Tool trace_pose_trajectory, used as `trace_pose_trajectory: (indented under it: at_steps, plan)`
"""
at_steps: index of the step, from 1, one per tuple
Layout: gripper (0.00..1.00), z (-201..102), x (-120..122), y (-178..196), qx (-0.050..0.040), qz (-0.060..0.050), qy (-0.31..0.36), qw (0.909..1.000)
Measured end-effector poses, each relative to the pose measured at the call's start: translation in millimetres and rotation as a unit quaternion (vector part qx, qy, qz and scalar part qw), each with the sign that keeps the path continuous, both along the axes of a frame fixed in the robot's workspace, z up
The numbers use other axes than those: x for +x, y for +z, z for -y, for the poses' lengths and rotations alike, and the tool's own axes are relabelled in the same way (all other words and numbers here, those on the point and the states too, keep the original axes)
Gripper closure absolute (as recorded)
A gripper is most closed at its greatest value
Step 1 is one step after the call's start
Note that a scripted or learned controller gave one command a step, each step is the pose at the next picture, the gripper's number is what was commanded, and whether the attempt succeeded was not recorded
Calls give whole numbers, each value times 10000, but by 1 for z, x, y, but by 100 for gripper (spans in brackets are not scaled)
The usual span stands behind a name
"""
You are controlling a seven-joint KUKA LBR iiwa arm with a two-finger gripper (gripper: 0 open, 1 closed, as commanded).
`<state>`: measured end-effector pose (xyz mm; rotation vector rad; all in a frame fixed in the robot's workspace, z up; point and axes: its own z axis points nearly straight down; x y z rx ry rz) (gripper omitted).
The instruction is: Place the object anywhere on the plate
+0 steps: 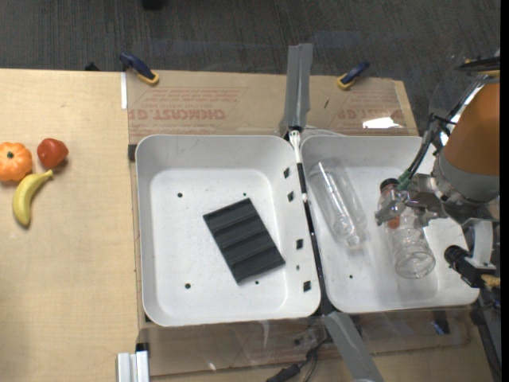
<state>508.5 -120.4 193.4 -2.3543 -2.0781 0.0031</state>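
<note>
The end effector is hovering over the right bin beside 2 clear plastic items, probably lining up a pick. I cannot tell its grip state, and the dark ridged plate is waiting in the left bin.

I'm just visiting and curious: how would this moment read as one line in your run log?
arm: over right white bin | gripper: beside clear plastic cup | clear plastic bottle: lying in right bin | dark ribbed rectangular plate: left white bin

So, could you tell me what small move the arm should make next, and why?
Probably lower and close on the clear cup in the right bin: the gripper sits at its upper end, and the dark plate waits in the left bin.
</note>
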Motion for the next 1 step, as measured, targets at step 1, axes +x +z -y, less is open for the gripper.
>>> trace_pose_trajectory:
  at_steps: [1]
  plan:
    - [100,-59,36,-4,0,-9,1349,9909]
